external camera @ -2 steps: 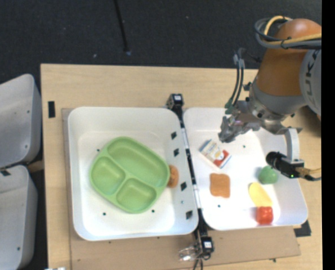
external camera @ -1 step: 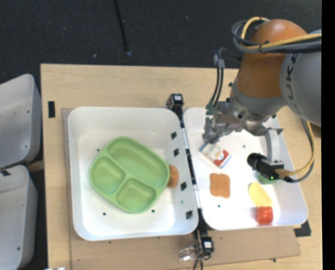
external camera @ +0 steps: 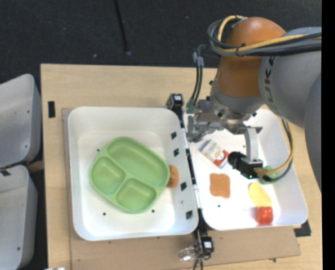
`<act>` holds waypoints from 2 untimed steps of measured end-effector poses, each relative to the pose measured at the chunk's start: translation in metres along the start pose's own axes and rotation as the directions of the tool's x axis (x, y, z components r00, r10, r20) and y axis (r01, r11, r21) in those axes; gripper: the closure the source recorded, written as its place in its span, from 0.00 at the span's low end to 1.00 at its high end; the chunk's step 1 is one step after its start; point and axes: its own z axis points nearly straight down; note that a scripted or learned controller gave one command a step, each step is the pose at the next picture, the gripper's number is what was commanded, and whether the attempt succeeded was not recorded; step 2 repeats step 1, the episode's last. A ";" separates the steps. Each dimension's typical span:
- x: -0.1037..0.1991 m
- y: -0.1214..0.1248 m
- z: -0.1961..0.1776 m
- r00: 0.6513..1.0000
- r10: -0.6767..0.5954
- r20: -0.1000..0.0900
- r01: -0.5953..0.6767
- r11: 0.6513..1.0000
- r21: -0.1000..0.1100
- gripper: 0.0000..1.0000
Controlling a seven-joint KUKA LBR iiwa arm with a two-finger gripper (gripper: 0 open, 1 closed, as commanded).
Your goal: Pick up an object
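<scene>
Small white carton (external camera: 213, 151) (red end, blue print) lies flat; whether the fingers (external camera: 204, 129) are apart: unclear.

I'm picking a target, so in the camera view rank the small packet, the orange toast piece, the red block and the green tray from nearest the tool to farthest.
Measured from the tool, above the right bin:
1. Small packet, just below the tool in the right bin.
2. Orange toast piece, lower in the right bin.
3. Red block, at the right bin's lower right, and green tray, in the left bin: too close to call.
</scene>
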 end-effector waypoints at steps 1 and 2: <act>0.050 -0.005 0.000 1.000 -0.001 -0.001 0.001 1.000 0.001 1.00; 0.050 -0.005 0.000 1.000 -0.001 -0.001 0.001 1.000 0.001 1.00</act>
